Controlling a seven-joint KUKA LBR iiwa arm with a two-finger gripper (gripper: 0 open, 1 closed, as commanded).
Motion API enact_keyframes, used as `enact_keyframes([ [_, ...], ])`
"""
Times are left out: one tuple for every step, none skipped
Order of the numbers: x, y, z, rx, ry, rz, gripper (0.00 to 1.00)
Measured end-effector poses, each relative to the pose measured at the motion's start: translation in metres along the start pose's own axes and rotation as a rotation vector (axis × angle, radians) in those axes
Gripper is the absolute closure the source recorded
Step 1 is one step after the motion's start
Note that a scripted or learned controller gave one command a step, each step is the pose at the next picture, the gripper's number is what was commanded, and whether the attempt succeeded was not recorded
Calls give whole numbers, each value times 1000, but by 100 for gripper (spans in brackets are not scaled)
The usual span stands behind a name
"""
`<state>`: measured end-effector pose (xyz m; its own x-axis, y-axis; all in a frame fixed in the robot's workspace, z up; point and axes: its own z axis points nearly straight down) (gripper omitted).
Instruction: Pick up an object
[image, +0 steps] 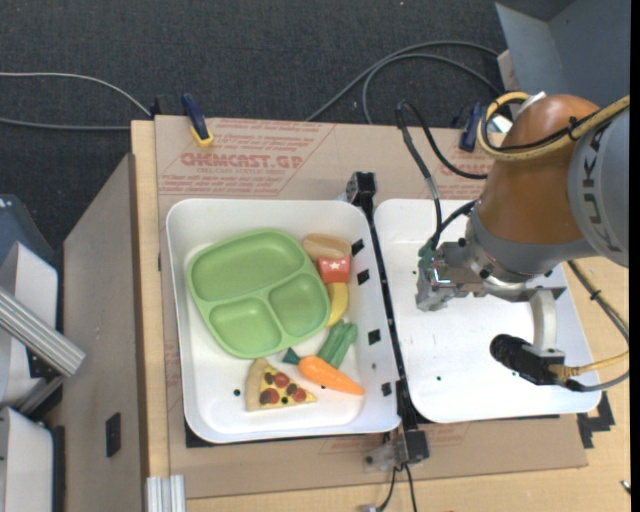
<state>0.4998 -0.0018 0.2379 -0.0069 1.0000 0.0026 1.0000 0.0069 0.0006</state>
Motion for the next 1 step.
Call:
enact_keyframes([
  [54,-7,-3,1,0,-1,100],
])
